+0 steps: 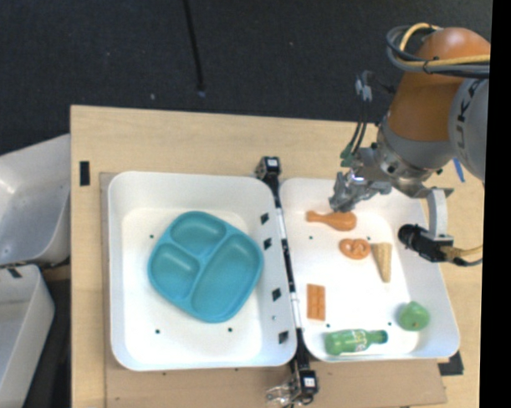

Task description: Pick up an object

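My gripper point(346, 200) hangs over the far part of the right bin point(428, 280), just above the thick end of an orange drumstick-shaped toy point(332, 218) that lies on the bin floor. Close by lie an orange pretzel point(353, 248) and a tan cone point(382, 260). An orange waffle strip point(316, 301) lies near the bin's left wall. A green bottle point(355, 340) rests along the near wall, with a green apple point(413, 316) to its right.
The left bin point(126, 320) holds a blue divided plate point(205, 265). A black clip point(268, 167) sits at the far end of the divider between the bins. The arm's grey body and a black cable fitting point(426, 241) hang over the right bin's right side.
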Robot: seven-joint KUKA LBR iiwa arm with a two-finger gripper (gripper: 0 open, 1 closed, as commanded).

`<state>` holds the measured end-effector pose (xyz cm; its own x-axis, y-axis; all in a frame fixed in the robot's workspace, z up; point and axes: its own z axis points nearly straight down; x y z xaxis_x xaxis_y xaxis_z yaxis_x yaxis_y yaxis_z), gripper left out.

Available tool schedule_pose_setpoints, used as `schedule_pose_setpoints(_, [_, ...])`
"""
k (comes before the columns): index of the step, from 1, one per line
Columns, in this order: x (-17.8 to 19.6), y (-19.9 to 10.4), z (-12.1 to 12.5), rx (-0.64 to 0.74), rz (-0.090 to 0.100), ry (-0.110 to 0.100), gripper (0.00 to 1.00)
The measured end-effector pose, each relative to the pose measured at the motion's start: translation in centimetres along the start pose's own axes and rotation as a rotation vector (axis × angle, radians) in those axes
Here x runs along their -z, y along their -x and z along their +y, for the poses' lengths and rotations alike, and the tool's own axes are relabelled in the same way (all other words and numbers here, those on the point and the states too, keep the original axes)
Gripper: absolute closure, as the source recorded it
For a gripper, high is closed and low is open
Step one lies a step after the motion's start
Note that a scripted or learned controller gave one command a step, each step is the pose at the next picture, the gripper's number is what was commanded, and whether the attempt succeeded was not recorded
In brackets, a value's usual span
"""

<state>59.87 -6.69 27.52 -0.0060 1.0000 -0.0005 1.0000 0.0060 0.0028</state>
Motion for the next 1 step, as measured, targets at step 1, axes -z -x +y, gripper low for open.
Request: schedule_pose_setpoints(1, [-2.07, -4.66, 0.74, -0.003, 0.001, -0.003, 1.00])
